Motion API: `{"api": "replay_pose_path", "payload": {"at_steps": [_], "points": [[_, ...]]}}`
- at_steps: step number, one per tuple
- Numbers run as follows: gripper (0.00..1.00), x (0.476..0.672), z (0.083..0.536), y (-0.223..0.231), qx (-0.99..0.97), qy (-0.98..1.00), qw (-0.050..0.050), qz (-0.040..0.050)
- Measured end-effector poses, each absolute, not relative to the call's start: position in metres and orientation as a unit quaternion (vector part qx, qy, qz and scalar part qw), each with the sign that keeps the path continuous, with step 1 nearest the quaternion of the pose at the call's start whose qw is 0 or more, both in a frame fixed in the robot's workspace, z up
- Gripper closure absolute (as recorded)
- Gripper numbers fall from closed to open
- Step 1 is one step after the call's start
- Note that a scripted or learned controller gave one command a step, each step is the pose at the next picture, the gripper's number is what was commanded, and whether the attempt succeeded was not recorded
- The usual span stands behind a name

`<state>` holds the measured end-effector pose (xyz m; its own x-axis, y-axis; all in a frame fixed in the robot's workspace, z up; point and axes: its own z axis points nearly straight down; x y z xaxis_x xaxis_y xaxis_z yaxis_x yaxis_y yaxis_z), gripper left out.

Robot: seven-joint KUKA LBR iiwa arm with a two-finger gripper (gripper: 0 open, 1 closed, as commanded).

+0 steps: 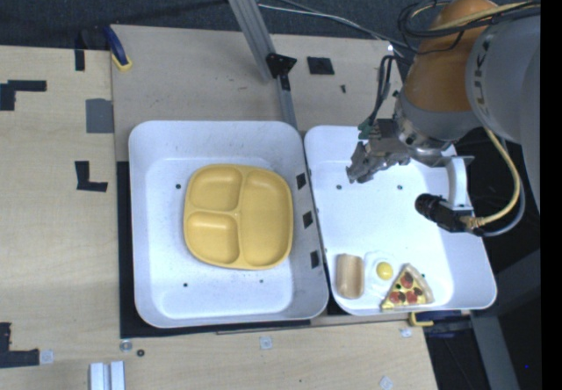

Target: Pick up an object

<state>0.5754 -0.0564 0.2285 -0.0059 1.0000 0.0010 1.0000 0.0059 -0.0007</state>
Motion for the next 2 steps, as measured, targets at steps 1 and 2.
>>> {"api": "replay_pose_path", "payload": {"at_steps": [1, 2], "points": [[1.0, 0.587, 0.237, 0.0, -0.704, -0.71, 0.001, -0.0005], [1.0, 0.595, 0.227, 0.045, -0.705, -0.709, 0.001, 0.0007]]}}
